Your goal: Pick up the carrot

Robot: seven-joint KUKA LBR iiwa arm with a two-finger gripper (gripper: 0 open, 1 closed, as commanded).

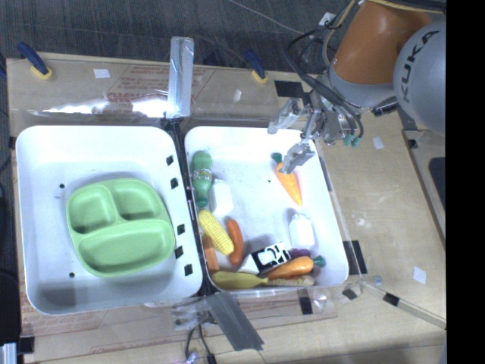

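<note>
Nearest us, along the near edge of the right bin (333,226), we see a heap of glossy plastic play food: a yellow banana (239,280), an orange pepper-like piece (292,266) and a ribbed corn cob (215,231) just behind them. Across the divider, the left bin (30,203) carries a matte green divided plate (120,224), smooth with rounded compartments. Farther back, against the right bin's right wall toward its far corner, we find the carrot (290,183), a small smooth orange cone with a green top. Its long axis runs roughly near-to-far, tip toward us and leafy end away. At that leafy end hangs the gripper (297,155), right over or touching the carrot's top; we cannot tell which, nor whether it is spread or pressed together. We judge the carrot's body lies just nearward of the gripper.
</note>
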